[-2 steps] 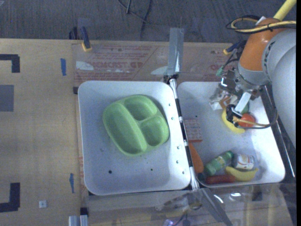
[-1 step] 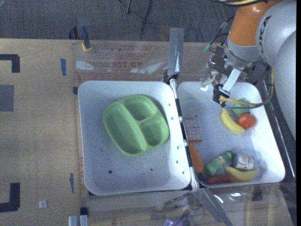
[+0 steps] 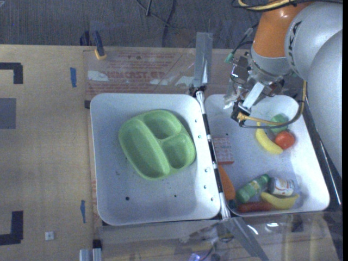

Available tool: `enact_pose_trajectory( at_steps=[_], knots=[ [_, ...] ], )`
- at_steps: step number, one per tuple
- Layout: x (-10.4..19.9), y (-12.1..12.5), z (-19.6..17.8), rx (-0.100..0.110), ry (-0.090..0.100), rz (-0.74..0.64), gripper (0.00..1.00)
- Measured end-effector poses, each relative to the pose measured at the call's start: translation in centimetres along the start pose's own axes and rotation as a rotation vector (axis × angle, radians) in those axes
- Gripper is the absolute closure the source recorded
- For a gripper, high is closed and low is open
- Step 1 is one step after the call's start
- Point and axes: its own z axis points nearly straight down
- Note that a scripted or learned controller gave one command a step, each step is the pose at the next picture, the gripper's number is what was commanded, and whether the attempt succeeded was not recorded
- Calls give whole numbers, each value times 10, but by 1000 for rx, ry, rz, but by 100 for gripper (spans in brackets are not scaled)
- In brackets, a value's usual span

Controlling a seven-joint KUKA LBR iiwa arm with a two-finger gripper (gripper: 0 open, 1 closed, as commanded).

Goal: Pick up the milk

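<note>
The milk (image 3: 283,186) is a small white bottle with an orange-marked label. It lies on its side near the front of the right bin (image 3: 315,162), resting against a banana (image 3: 280,200). My gripper (image 3: 235,101) hangs over the back left part of the right bin, well away from the milk and nearer the bin's far rim. Nothing shows between its fingers.
Around the milk lie a green bottle (image 3: 253,188), a red chili (image 3: 252,206) and a carrot (image 3: 228,185). A second banana (image 3: 267,141), a tomato (image 3: 285,140) and a green item (image 3: 279,120) sit further back. A pinkish card (image 3: 222,148) lies by the divider. The left bin (image 3: 109,194) holds a green divided plate (image 3: 157,143).
</note>
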Motion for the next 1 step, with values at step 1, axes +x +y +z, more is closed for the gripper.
enact_pose_trajectory(
  at_steps=[1],
  knots=[
    [-83, -3, -105, -8, 0, -429, 100]
  ],
)
